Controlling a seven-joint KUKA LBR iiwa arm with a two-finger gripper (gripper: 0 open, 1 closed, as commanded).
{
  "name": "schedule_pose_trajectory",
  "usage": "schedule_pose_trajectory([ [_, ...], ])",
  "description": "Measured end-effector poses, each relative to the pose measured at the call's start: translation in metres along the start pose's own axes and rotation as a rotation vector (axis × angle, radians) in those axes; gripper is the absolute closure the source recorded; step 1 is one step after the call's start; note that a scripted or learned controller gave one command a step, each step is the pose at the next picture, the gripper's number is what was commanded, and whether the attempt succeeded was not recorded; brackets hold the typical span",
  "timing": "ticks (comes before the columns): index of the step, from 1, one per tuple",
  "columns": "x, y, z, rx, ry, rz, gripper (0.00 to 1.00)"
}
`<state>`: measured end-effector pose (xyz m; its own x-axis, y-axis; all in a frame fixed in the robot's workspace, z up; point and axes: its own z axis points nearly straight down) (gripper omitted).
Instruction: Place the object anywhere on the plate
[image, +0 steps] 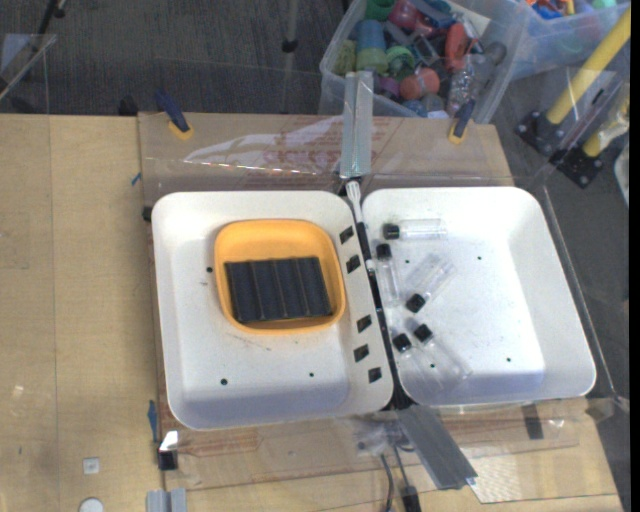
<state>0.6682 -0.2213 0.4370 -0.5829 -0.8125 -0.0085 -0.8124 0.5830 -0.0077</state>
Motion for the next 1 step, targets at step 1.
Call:
schedule_pose_trajectory([
  [1, 0.0001, 0.0, 0.0, 0.0, 0.001, -0.052, 1.0],
])
